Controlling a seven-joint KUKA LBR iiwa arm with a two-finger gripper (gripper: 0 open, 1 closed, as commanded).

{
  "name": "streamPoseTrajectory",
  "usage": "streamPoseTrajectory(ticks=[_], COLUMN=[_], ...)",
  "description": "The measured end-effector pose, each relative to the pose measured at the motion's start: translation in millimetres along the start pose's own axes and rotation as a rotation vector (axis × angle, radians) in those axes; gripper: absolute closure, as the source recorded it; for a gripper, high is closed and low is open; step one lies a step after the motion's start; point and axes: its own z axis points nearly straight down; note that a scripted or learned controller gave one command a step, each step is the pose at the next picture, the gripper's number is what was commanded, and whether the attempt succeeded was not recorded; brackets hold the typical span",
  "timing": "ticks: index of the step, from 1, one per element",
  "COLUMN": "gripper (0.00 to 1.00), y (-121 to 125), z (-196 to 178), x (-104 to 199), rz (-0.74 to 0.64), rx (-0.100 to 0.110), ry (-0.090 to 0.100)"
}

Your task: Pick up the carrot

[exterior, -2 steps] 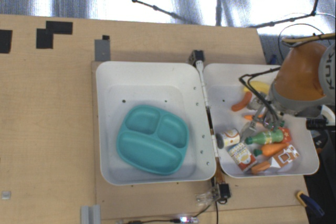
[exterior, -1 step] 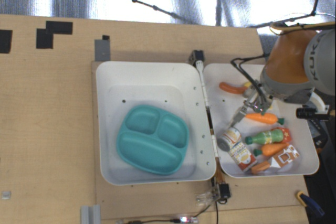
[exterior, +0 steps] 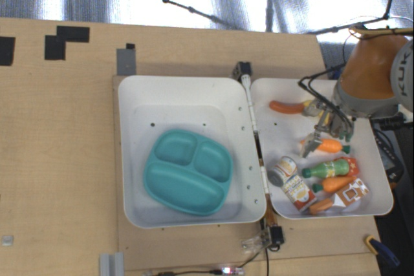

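Gripper (exterior: 321,137): we see it low over the right bin, beneath the grey wrist and orange band of the arm (exterior: 375,74), which reaches in from the right; we see its fingers set around the left end of a small carrot, pinching it
Carrot (exterior: 331,146): we find this short orange piece lying roughly level in the middle of the right bin, its pale tip pointing left between the fingers, its body stretching right beyond them
Right bin (exterior: 381,202): we count a crowd of toy foods on its white floor
Second carrot (exterior: 339,183): we spot a fatter one lower down, just beside the green bottle (exterior: 330,169) and well clear of the fingers
Sausage (exterior: 288,107): we see it near the bin's top edge, to the left of the wrist
Can (exterior: 283,171): we see it at the lower left, touching a tilted carton (exterior: 296,191)
Left bin (exterior: 129,139): we see a teal divided plate (exterior: 187,171) resting inside
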Motion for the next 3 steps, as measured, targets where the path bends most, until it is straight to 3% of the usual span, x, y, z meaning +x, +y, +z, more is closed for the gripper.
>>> streamPoseTrajectory(ticks=[1,2,3], gripper=[0.0,0.0,0.0], y=[-32.0,3.2,-26.1], z=[0.3,-0.4,0.0], x=[-36.1,29.2,6.5], rz=[0.305,0.653,0.455], rx=[-0.003,0.002,0.002], ry=[0.033,0.0,0.001])
